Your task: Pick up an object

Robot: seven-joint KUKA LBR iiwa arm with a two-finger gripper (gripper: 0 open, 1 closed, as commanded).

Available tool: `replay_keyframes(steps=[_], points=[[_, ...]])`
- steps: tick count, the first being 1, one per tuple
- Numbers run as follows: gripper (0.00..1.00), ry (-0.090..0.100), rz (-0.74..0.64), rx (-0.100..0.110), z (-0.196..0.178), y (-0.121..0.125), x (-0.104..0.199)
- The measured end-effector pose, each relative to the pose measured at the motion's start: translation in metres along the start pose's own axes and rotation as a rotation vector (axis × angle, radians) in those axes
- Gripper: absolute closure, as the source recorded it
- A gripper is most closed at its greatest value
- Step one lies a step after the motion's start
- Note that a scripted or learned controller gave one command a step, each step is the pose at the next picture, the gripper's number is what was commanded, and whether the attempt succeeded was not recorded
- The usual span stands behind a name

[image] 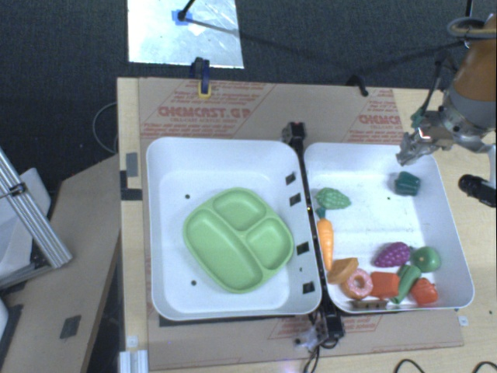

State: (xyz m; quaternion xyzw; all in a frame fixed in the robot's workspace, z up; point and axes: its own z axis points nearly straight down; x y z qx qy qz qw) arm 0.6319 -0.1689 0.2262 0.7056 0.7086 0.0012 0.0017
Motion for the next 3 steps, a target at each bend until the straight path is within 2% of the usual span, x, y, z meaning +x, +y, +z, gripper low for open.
replay_keyframes(steps=[3], points=[[1.00,0.001,-0.004,0.003,-0.006,-0.007,0.137]])
